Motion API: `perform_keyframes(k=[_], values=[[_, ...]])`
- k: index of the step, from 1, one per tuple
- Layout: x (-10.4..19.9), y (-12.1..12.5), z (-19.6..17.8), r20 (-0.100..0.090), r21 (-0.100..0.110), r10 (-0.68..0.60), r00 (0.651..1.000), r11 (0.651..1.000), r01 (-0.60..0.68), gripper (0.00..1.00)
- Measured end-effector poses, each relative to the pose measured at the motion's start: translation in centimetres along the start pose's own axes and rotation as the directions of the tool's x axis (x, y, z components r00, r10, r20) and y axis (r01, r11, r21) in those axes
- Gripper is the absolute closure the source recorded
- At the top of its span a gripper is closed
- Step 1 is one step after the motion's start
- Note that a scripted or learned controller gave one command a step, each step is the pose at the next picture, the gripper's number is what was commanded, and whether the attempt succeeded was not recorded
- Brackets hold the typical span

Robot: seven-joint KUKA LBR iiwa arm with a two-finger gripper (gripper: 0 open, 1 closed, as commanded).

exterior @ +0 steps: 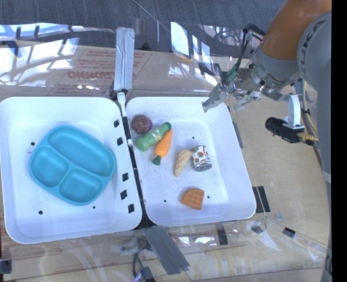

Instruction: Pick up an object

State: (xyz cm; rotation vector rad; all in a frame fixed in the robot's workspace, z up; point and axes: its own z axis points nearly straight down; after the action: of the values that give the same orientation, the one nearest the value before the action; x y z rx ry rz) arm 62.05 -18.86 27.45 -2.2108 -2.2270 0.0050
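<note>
Hanging the claw (pixel 219 98) over the far right corner of the right bin (pixel 217 184), carrying nothing visible, and not being able to tell from this angle whether released or clenched. Judging the small can (pixel 202 157) the nearest candidate, sitting toward the right edge of that bin with a pale cone (pixel 182 161) just beside it. Risking, on a descent there, nudging the cone or pinching both together, or sending the can's round body squirting out sideways under an off-centre squeeze. Risking worse in the cluster toward the left edge, with the orange carrot (pixel 163 145) touching the green bottle (pixel 153 137) and a purple ball (pixel 141 123) just beside them. Expecting trouble too with the flat waffle (pixel 192 198) near the near edge, offering little height to catch. Possibly clipping the bin's far wall when dropping straight down from here. Leaving the blue plate (pixel 72 164) in the left bin (pixel 14 128) well apart, out of it.
</note>
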Motion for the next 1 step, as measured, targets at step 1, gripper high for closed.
perform_keyframes(k=[1], values=[[-0.45,-3.95,9.58,-0.002,0.006,-0.114,0.993,0.993,0.114,0.00]])
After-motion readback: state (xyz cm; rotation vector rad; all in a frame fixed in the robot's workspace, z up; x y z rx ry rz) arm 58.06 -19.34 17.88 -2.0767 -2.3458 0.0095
